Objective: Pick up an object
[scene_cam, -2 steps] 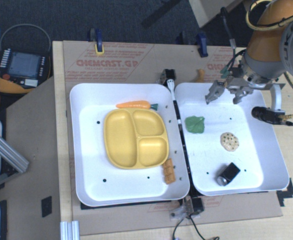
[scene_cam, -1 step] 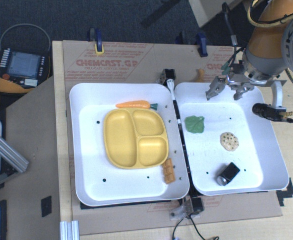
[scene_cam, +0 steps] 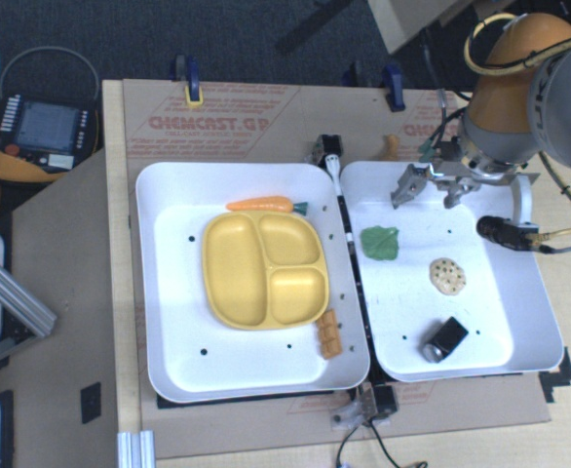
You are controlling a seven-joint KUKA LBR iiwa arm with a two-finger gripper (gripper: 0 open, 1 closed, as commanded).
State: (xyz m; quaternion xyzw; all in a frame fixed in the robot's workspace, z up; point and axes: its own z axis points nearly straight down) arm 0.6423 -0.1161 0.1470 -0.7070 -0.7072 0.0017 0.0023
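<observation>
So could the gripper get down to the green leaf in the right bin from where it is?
Probably yes. The gripper hangs above the right bin's back edge, and the green leaf lies alone nearby, with open white floor around it and nothing on top.

The grey arm (scene_cam: 558,96) reached in from the upper right, its orange band (scene_cam: 519,57) sitting just above the wrist. The wrist pointed down and toward the left. At its end the tool (scene_cam: 430,191) hung with its two fingers (scene_cam: 407,185) spread apart, nothing between them. A black cable looped over the orange band.
</observation>
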